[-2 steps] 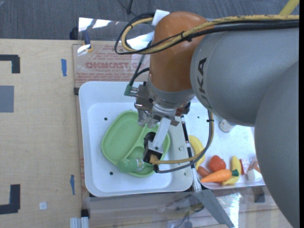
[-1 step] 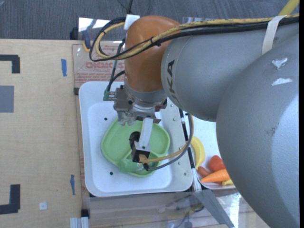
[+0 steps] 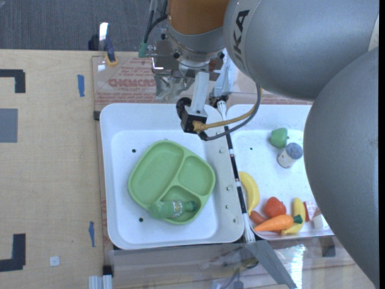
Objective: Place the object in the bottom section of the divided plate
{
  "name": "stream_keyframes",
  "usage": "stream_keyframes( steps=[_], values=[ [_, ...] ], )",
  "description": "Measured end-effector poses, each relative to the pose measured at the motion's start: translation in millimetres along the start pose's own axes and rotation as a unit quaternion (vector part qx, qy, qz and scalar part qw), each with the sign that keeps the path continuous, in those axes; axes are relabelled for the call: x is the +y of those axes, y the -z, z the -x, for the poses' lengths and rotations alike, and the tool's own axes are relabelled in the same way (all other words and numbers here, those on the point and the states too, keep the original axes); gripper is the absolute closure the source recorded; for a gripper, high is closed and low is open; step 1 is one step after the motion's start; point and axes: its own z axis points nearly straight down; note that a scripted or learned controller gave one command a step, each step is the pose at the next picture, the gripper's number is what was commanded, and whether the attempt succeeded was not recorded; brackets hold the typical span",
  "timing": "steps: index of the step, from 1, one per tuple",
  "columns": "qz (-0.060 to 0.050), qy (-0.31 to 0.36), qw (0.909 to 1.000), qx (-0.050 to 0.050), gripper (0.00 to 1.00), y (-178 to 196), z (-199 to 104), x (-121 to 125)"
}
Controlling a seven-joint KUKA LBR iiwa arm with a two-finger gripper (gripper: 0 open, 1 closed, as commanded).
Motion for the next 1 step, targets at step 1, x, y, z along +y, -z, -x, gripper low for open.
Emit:
stream_keyframes(
  steps=[1],
  values=[
    [-0.003, -0.045, 0.999, -0.001, 1.0, -26.4, 4.0, -0.5]
  ],
)
